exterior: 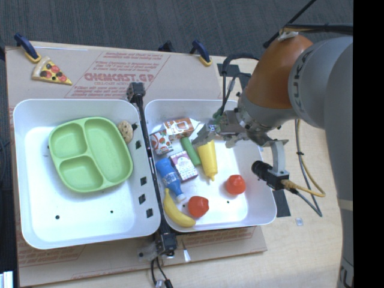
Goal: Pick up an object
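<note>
Clutter filled the right bin (264, 204) beneath me: a yellow mustard bottle (208, 159), a green pickle-like piece (191, 150), two small printed cartons (171, 134), a purple box (184, 166), a blue bottle (169, 177), a banana (176, 212) and two red tomatoes (234, 185) near the front. The left bin (36, 221) held a green divided plate (90, 153) with a cookie (125, 130) just beside its rim. My gripper (217, 128) hung over the back of the right bin, just above the cap end of the mustard bottle, with the wrist bulk crowding the view. Whether it was spread or closed I could not tell (too much hardware in the way), and I saw nothing caught in it.

I judged this to be the approach, with a target not yet secured. The mustard bottle was the nearest candidate, but it lay touching the green piece on its left side, so a descent there risked wedging between the two. Doing it well would have meant straddling the bottle across its narrow width, nearer its free right flank, and going down squarely. The tomato by the right wall, standing well apart from the rest, looked like the cleaner alternative.
</note>
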